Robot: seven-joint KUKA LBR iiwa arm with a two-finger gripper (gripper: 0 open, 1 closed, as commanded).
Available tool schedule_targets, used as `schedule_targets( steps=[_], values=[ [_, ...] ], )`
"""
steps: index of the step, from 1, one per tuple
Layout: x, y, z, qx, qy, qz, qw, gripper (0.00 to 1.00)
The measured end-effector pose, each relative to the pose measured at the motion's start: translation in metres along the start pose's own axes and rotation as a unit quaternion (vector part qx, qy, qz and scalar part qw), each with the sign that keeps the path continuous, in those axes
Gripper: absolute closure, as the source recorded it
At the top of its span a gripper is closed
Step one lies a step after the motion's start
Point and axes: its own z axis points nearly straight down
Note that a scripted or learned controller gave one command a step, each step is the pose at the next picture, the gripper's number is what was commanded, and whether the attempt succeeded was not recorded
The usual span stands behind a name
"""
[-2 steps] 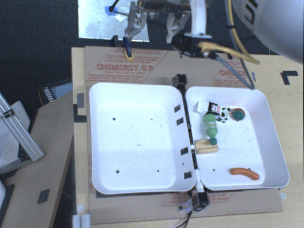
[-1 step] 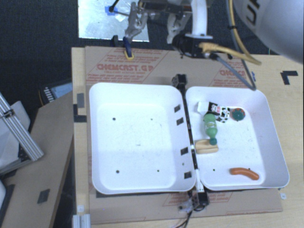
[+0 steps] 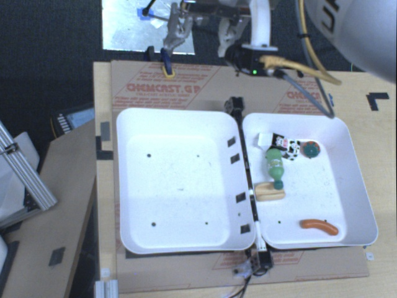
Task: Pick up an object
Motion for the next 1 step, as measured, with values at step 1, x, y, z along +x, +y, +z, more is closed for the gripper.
schedule_targets(
  steps=[1],
  values=[
    [0.0,0.0,0.0,0.0,0.0,0.0,1.0,0.0]
  ],
)
